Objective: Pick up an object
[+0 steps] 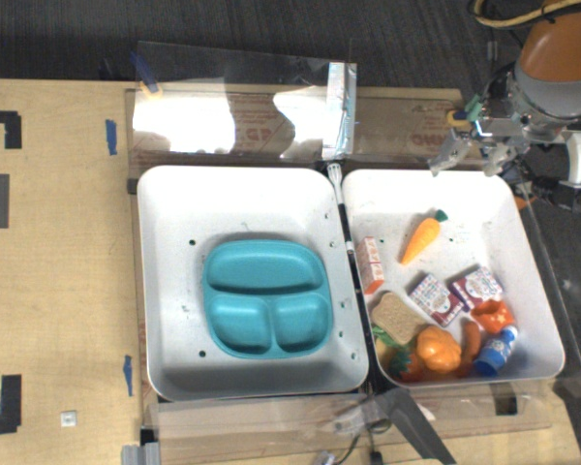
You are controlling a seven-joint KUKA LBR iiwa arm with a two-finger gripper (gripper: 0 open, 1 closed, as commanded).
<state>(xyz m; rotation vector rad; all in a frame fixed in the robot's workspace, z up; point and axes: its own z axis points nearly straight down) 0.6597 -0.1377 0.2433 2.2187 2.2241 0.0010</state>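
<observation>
Carrot [420, 237] is the nearest pick I see, lying in the right bin [533, 260] below and a little left of my claw [470, 153], which hangs over that bin's far rim; whether it is released or clenched I cannot tell. Its long axis runs on a diagonal, green top toward the upper right and tip toward the lower left. Farther out sit two small purple-and-white cartons [453, 294] whose print is too small for me to read, then an orange fruit [439, 349], and a teal divided tray [267, 295] in the left bin [165, 260].
</observation>
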